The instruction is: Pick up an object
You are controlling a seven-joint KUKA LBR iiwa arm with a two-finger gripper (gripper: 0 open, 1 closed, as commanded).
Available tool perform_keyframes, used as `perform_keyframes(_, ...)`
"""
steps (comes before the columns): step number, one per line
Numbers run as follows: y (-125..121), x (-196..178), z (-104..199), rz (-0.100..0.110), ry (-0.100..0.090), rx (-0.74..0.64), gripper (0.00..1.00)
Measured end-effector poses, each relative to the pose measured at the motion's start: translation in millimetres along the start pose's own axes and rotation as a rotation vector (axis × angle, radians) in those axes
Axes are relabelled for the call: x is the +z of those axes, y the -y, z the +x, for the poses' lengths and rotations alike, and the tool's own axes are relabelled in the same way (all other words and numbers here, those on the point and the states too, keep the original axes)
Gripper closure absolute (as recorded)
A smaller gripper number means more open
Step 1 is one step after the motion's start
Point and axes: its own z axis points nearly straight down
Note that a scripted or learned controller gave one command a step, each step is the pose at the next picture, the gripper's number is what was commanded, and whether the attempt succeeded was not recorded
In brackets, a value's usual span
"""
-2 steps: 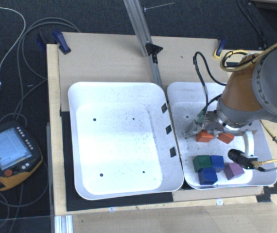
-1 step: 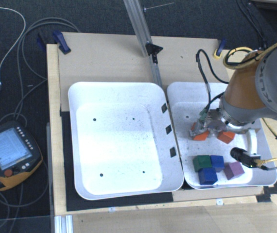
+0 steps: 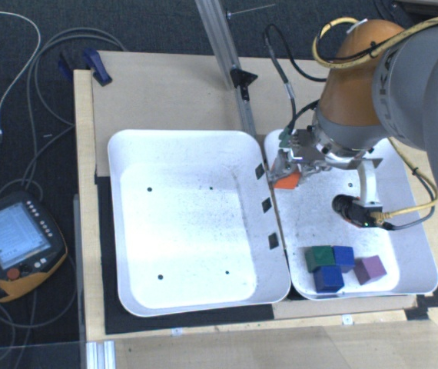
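Observation:
My gripper [image 3: 287,174] hangs over the left edge of the right bin [image 3: 415,277], close to the divide between the two bins. A small orange object [image 3: 287,181] shows at its tip, partly covered by the fingers, and the gripper looks shut on it. At the front of the right bin lie a green block [image 3: 319,257], two blue blocks [image 3: 343,256] [image 3: 328,279] and a purple block [image 3: 370,268], packed close together.
The left bin [image 3: 174,138] lies directly left of the gripper. A slanted metal pole [image 3: 220,48] rises behind the bins. A black unit with a yellow cable [image 3: 353,210] hangs from the arm over the right bin's middle.

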Motion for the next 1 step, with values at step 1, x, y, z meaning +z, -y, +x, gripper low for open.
perform_keyframes(1,-61.4,2.9,21.8,0.004,0.002,0.006,1.00)
